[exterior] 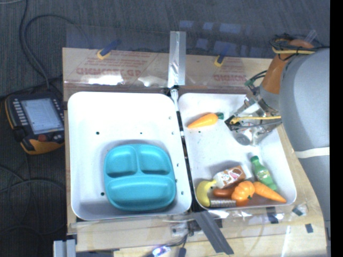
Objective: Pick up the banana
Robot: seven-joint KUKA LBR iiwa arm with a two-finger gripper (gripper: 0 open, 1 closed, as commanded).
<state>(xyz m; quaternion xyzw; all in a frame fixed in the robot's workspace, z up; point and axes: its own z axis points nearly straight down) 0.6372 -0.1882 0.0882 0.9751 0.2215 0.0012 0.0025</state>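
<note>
Teal tray [140, 176] lies in left bin [86, 111], carrot [202, 120] in right.

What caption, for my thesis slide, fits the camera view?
Gripper over the right bin near a carrot; the banana lies apart, in that bin's lower-left corner.

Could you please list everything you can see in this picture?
bins: two, white, side by side
divided tray: one, turquoise, left bin
back carrot: one, orange, right bin's far left
front carrot: one, orange, right bin's near right corner
banana: one, yellow, right bin's near left corner
bottle: one, green, right bin, beside front carrot
packet: one, red-white, between banana and bottle
round toy: one, orange, between banana and front carrot
handset: one, black and orange, floor, far left
gripper: one, metallic, above right bin's far right
arm: one, grey, orange band, right edge
</note>
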